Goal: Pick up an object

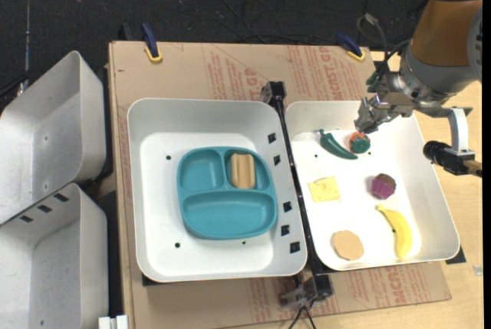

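You see the grey arm with its orange band (449, 9) reaching in from the right, and its two-finger gripper (368, 123) hangs low over the far part of the right-hand shallow white bin (437, 189). The gripper's tip sits just above a small orange-red round toy with a green top (358, 142), so close that the two look to be touching or nearly so. You cannot tell from this slant whether the gripper is released or clenched, and nothing shows plainly between its tips.

Just beside that small toy, on its left, lies a dark green curved pepper-like piece (337, 146). Nearer the camera in the same bin you find a flat yellow square slice (324, 189), a purple knobbly round piece (383, 185) to its right, a yellow banana (397, 230) below that, and a tan round disc like a biscuit (347, 245) near the bin's front edge. These four lie apart from each other and well apart from the gripper.

The left-hand shallow white bin (153, 128) bears a teal plastic tray with three compartments (226, 193). In its far right compartment rests a tan bread-like block (242, 170).

Both bins stand side by side on a brown cardboard sheet (207, 67).
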Robot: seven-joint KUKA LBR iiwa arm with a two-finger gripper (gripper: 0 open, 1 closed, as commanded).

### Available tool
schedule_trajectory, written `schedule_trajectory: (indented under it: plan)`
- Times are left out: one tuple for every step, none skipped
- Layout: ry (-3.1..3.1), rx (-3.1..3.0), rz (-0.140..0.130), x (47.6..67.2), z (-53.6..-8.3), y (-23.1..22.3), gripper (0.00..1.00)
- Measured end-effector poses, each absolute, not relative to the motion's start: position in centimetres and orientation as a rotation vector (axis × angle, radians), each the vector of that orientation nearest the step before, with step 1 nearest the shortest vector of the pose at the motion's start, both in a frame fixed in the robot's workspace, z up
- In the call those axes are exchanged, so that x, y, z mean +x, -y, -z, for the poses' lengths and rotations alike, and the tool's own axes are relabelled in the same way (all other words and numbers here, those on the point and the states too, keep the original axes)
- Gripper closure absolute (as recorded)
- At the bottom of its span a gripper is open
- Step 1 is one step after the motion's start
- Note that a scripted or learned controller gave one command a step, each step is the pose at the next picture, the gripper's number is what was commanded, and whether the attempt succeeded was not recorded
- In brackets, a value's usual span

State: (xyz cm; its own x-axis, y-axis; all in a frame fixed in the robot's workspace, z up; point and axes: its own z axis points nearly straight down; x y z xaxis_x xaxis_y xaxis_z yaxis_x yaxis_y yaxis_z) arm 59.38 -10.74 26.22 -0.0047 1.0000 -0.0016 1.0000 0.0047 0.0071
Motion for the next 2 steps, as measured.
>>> schedule_trajectory:
  plan:
    - [-2.23,2.214,-0.001,59.2,-26.2,6.2,1.0]
    - [-2.23,2.214,0.0,59.9,-25.5,1.2,1.0]
